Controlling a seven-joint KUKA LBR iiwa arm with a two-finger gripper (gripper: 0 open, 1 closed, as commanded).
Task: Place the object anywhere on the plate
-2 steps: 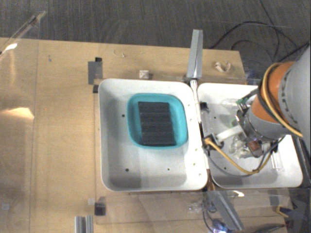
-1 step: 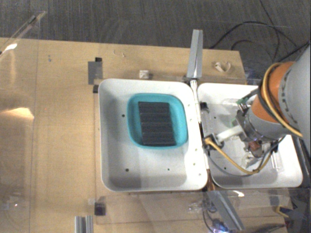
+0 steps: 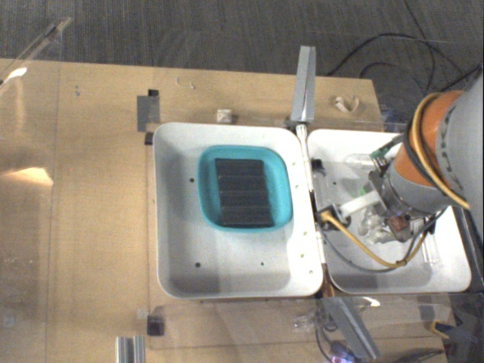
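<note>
A teal plate (image 3: 281, 191) with rounded corners lies in the left bin (image 3: 181, 255), and a dark ribbed rectangle (image 3: 242, 193) covers its middle. My gripper (image 3: 380, 224) reaches down into the right bin (image 3: 446, 278), under the grey wrist and orange band. A pale, see-through object (image 3: 368, 225) shows at the gripper's tip on the bin floor; its shape is unclear. Whether the gripper touches or holds it is hidden by the wrist. Another faint clear shape (image 3: 357, 160) lies near the back of the right bin.
The two white bins meet at a shared wall (image 3: 310, 203) between plate and gripper. A grey metal post (image 3: 304, 85) stands behind the bins. The wooden bench (image 3: 76, 203) spreads out to the left.
</note>
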